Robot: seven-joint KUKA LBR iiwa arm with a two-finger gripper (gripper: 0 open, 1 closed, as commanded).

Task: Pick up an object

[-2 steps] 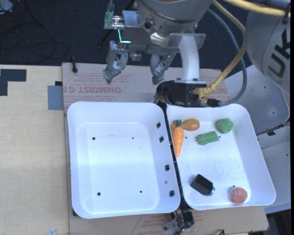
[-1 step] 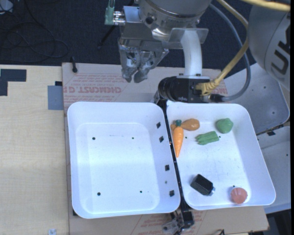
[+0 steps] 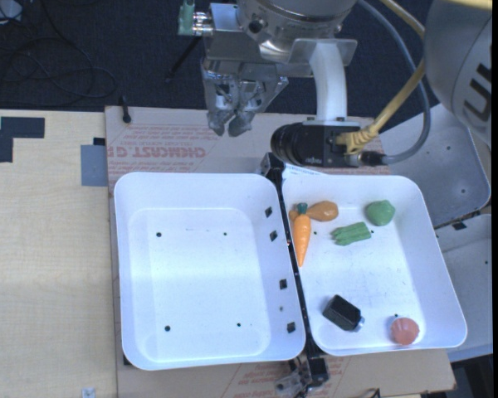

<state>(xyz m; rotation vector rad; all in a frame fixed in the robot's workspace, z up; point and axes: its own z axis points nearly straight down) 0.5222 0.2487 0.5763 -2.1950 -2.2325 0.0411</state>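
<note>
grey two-finger gripper (image 3: pixel 234 123), clenched and empty, hangs beyond the far rim, likely staging for the right white plastic bin (image 3: pixel 432 247).

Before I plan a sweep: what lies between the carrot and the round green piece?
The camera view shows the orange lump and the long green piece between carrot and round green piece.

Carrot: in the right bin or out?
In. The carrot lies flat inside the right bin, along its left wall, beside the orange piece.
</note>
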